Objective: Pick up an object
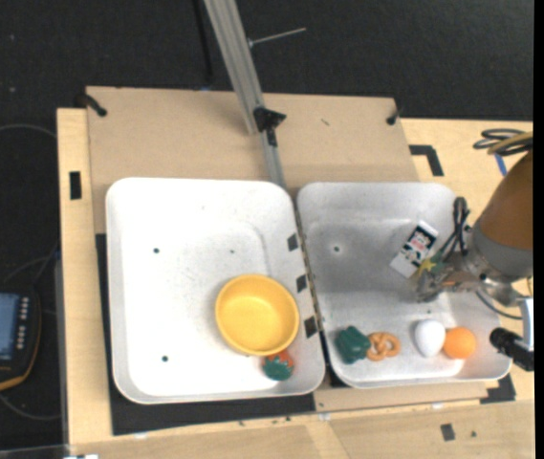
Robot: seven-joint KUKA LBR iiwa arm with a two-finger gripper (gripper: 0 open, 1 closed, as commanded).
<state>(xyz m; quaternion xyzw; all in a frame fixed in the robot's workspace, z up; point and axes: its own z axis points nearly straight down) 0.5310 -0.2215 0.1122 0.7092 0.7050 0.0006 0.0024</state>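
Note:
My gripper [431, 283] reaches in from the right and hangs low over the right side of the right bin [367, 213]. It is just above and behind a white egg-shaped object [429, 338]. An orange ball [460, 342] lies right of the egg, touching or nearly touching it. A tan pretzel-shaped piece [382, 345] and a dark green object [351, 343] sit further left along the bin's front wall. Nothing shows between the gripper's tips.
The left bin [176, 228] holds a yellow bowl [256, 313] near its front right corner, with a small green and red object [278, 365] just in front of it. A metal pole [238, 60] slants over the back of the bench.

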